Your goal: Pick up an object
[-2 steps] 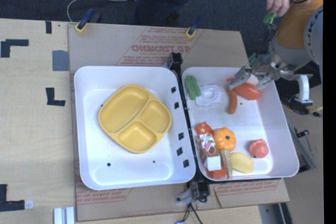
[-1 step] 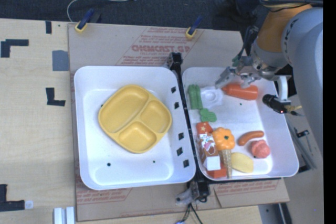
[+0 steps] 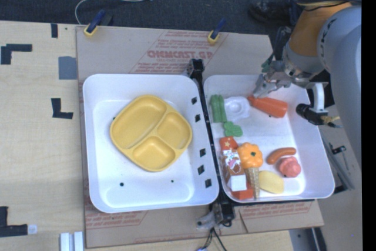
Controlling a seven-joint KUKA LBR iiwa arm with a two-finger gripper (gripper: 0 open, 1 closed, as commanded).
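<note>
The right bin (image 3: 320, 153) holds several toy foods. An orange carrot (image 3: 269, 106) lies near its far edge. Beside it are a green cucumber (image 3: 217, 107) and a white cup-like piece (image 3: 236, 107). Further forward sit a small orange pumpkin (image 3: 251, 154), a sausage (image 3: 281, 155), a red round fruit (image 3: 289, 168), a yellow piece (image 3: 271, 183) and a red carton (image 3: 231, 163). My gripper (image 3: 262, 90) hangs at the bin's far right, just above the left end of the carrot, close to it or touching.
A yellow divided plate (image 3: 151, 132) lies in the left bin (image 3: 94, 126). A black divider (image 3: 202, 126) separates the two bins. The arm's grey and orange body (image 3: 320, 26) fills the upper right. A cable (image 3: 111, 2) runs over the bench at the back.
</note>
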